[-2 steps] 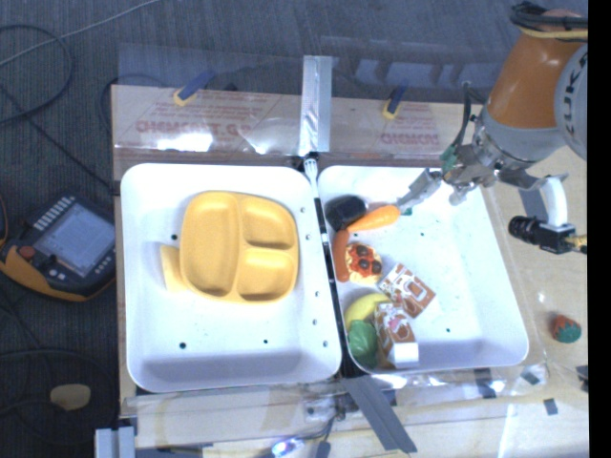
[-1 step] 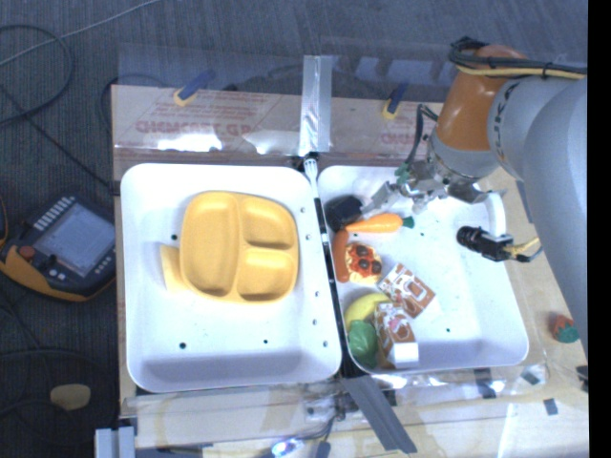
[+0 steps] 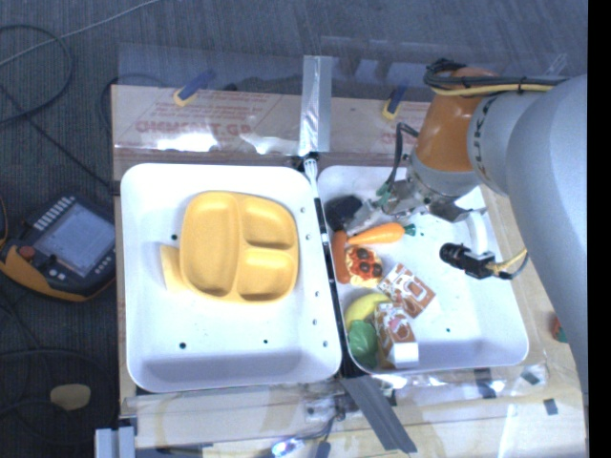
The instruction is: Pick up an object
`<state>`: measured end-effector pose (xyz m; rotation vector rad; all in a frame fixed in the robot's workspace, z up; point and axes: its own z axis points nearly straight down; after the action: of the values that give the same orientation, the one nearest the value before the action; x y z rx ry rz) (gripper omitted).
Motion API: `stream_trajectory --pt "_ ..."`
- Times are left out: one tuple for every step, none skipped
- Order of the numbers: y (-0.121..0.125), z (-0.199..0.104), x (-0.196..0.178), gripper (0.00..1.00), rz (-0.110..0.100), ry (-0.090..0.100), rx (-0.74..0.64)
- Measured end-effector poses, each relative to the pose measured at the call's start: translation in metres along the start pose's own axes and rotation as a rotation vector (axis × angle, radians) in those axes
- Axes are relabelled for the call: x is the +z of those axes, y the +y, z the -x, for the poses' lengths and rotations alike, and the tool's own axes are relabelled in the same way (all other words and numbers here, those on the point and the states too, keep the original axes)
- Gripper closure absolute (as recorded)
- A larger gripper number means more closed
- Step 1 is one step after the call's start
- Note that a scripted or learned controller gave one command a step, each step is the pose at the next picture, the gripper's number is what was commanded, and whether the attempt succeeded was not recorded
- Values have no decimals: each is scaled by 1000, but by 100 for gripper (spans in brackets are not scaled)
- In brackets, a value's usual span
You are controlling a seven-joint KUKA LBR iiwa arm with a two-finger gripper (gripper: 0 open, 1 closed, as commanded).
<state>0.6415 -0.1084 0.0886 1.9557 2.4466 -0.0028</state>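
The tool [image 3: 399, 197] sits low over the back of the right bin [image 3: 477, 337], just above the leafy end of the toy carrot [image 3: 382, 234]; whether it is open or closed cannot be told. Carrot, pizza slice [image 3: 363, 262], lemon [image 3: 363, 306], green fruit [image 3: 361, 338] and two small cartons [image 3: 405, 290] crowd the bin's left wall. Its right half lies open. The left bin [image 3: 153, 342] carries a yellow divided tray [image 3: 237, 244]
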Motion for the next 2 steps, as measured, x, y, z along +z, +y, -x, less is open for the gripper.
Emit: stream_trajectory --pt "1 -2 -8 100 2 6 0" --pt "39 -54 -93 100 -11 7 185"
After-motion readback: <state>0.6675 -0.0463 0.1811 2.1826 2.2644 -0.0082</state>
